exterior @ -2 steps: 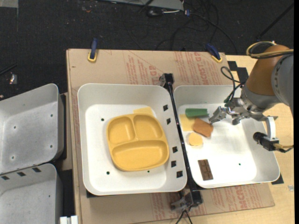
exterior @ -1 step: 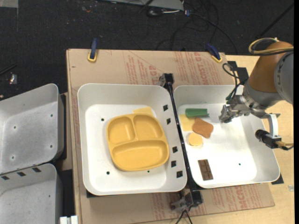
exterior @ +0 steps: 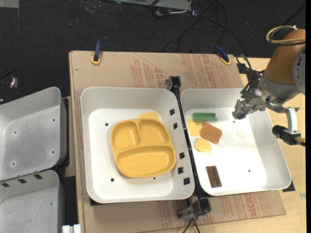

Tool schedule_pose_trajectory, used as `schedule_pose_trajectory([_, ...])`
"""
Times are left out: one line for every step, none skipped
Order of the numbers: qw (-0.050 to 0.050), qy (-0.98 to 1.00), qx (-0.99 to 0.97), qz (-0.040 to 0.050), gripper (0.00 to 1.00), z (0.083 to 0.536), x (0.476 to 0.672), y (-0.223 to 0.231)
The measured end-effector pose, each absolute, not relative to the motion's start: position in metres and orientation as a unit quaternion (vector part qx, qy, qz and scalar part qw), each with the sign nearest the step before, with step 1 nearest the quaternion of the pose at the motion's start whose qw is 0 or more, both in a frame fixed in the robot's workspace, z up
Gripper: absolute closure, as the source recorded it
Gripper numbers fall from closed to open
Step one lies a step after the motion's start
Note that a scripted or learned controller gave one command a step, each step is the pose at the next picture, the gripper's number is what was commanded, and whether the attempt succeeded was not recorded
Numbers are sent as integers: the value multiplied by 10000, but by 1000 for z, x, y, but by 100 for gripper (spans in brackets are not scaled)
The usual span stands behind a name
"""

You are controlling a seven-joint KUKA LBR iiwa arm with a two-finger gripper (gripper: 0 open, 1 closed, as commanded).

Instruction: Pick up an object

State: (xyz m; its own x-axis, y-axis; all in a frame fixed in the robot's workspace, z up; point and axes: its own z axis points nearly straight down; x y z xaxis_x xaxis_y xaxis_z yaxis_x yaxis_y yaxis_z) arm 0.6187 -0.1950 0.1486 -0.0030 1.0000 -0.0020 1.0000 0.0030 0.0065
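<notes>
Bottom of frame first: small dark brown rectangular block [exterior: 213, 176] lying flat on the floor of the right bin [exterior: 272, 176], lower centre-right of frame, long side running roughly up-down, well apart from the other pieces; faint lighter marking on its top face.

Left bin [exterior: 92, 178], centre-left of frame: yellow divided plate [exterior: 143, 148] with three compartments, sat in the middle of the bin floor; pale yellow flat piece [exterior: 148, 114] poking out from behind the plate's upper edge.

Mid right bin, just right of the divider: round pale yellow disc [exterior: 203, 145]; touching or overlapping it on the upper right, tan-brown oval piece [exterior: 212, 132], tilted; pale yellow square slab [exterior: 194, 128] under or beside the oval's left end; above those, green rectangular bar [exterior: 204, 116] lying crosswise, close to the bin's upper wall.

Upper right of frame: gripper [exterior: 241, 109] low over the right bin's upper-right region, right of the green bar and apart from it; nothing seen between the fingers; opening width unreadable at this angle, cannot tell; orange band of the arm [exterior: 284, 64] above it, against the right frame edge.

Farther back: brown cardboard sheet [exterior: 126, 67] under both bins, blue-and-yellow clamps [exterior: 96, 52] on its top edge; dark floor with cables beyond.
</notes>
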Motion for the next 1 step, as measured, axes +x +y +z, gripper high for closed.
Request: schedule_pose_trajectory([31,7080,7062,16,100,205,611,-191])
